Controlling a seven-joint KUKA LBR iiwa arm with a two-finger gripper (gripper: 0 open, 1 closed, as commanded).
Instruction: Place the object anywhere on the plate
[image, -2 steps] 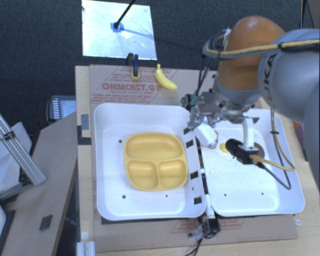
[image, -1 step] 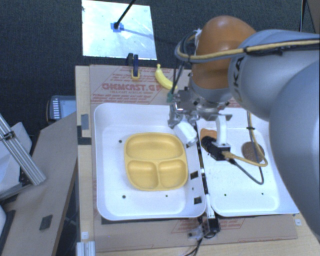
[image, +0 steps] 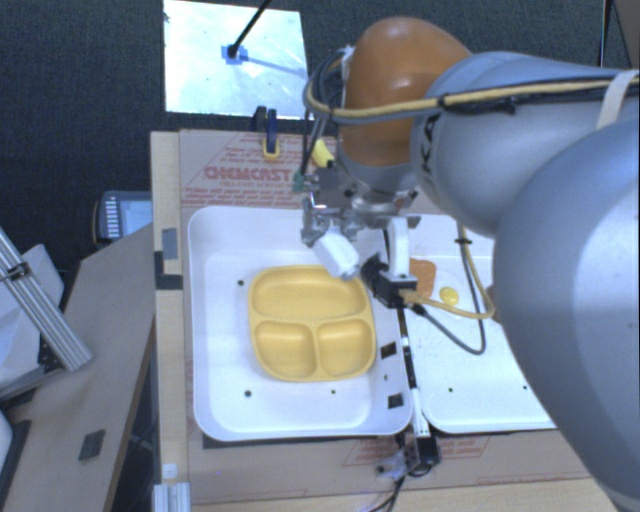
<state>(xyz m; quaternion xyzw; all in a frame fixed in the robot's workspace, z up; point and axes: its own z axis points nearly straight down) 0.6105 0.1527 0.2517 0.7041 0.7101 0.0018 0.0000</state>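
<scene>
From where I stand looking down at the bench, the arm (image: 520, 160) swings in from the right of the frame and fills most of the upper right, its orange band sitting above the wrist near the top centre. The gripper (image: 345, 250) hangs over the left bin (image: 215, 330), right at the upper right corner of the yellow plate (image: 310, 325).

A small white object (image: 336, 256) shows just under the wrist, at the plate's upper right rim. It seems to lie against the tool, but I cannot tell whether it is held or merely sitting beneath it, and I cannot tell the state of the tool either; the wrist and its black fittings hide that part.

As for progress, I would judge the task close to its end but not finished: the white object is over or touching the plate's edge, and it looks not yet set down clear of the tool.

The plate has three compartments, one wide at the top and two smaller at the bottom; all three look bare. In the right bin (image: 480, 400), a small orange piece (image: 423, 272) and a small yellow piece (image: 449, 296) lie near its upper left, just beside the divider between the bins.
</scene>
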